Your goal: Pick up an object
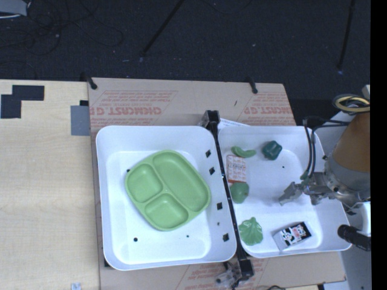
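The jaws (pixel 292 193) hang over the right-hand part of the right bin (pixel 323 241), reaching in from the right edge on the grey arm (pixel 357 156), whose orange band sits just above the wrist. Whether they are parted or closed cannot be told at this angle, and nothing is seen between them.

Nearest below them, toward the bin's front right corner, lies a small black-and-white box (pixel 292 235), flat and turned at a slant, apart from the jaws. To their left, near the divider between the bins, a rounded green piece (pixel 240 191) rests just under a white card with red print (pixel 236 168). Further front along the same side lies a leafy green toy (pixel 250 231). Toward the back of the bin, a dark teal object (pixel 271 150) sits well above the jaws, with a pale green curved piece (pixel 243 152) beside it to the left.

The left bin (pixel 115 234) holds a light green divided plate (pixel 167 190) with three compartments, lying flat and turned at an angle. Both bins stand on a sheet of brown cardboard (pixel 181 101) with red lettering, laid on the pale wooden counter (pixel 42 210).
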Action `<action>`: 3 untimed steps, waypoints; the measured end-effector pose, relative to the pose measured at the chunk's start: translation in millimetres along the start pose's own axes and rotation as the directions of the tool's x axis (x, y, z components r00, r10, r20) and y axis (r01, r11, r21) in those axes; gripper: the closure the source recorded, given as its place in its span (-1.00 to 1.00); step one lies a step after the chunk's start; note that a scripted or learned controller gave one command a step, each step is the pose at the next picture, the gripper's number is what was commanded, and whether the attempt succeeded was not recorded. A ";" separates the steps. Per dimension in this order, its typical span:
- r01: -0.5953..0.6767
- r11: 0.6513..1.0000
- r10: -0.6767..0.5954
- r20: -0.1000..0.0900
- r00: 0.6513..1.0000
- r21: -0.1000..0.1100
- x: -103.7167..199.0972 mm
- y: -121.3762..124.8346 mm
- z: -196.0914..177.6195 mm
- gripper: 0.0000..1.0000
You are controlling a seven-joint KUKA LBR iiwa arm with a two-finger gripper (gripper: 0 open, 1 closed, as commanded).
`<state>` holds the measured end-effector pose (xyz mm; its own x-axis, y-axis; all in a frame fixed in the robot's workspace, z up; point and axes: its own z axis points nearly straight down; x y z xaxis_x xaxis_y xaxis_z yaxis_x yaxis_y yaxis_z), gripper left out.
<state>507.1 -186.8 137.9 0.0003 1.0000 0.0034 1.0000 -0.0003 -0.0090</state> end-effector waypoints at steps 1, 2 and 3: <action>0.000 1.000 0.000 0.002 1.000 -0.005 0.8 0.0 52.9 -1.00; -0.005 1.000 0.005 0.004 1.000 -0.008 -1.4 0.6 39.6 1.00; -0.001 1.000 0.002 0.003 1.000 -0.010 3.3 -7.2 -8.4 1.00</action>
<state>500.0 -183.5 146.4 0.0018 1.0000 0.0001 1.0000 -0.0018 0.0010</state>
